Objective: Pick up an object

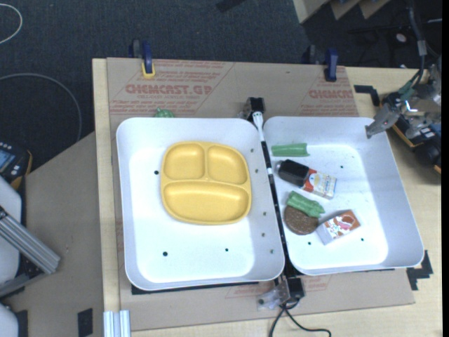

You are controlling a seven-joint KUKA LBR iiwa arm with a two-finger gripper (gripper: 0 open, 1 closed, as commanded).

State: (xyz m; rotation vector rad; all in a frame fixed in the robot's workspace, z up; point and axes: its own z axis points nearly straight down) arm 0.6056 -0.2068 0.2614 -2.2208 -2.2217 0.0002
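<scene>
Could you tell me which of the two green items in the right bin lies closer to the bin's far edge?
The straight green piece, alone near the far edge; the other green item overlaps the brown disc.

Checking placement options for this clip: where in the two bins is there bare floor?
Right bin: bare along its right half. Its left side is crowded, from green stick to packet. Left bin: bare strips around the yellow tray.

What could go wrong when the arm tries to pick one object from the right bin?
1. The brown disc, the green piece and the red-and-white packet lie touching, so a grasp there may catch two things or push them apart.
2. The dark bottle lies close to the wall between the bins, which may block a finger.
3. The gripper sits at the right bin's far corner, away from all the objects.
</scene>
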